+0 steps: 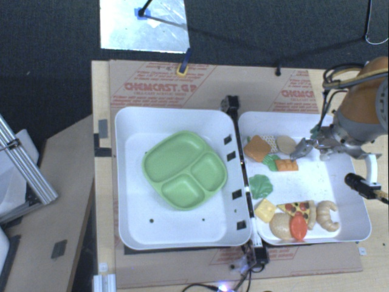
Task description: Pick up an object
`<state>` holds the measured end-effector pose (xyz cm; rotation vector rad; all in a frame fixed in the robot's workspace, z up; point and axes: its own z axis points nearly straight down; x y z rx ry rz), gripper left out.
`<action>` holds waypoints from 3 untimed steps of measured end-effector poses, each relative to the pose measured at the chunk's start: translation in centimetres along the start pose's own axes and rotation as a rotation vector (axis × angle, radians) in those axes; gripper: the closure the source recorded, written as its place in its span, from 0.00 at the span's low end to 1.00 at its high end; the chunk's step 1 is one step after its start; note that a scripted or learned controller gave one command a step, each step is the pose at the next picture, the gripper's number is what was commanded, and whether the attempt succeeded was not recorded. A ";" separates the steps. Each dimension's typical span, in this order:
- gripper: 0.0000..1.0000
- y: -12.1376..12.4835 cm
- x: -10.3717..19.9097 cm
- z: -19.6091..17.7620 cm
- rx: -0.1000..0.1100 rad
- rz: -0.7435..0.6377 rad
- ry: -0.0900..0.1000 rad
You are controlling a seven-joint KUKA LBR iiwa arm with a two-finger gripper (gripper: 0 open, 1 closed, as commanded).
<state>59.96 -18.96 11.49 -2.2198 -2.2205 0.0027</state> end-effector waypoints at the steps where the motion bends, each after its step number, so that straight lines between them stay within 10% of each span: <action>1: 0.00 0.3 0.0 2.7 -0.008 0.000 0.000; 2: 1.00 0.6 -0.1 1.3 -0.018 -0.001 -0.002; 3: 1.00 0.0 0.5 -4.7 -0.009 -0.004 -0.002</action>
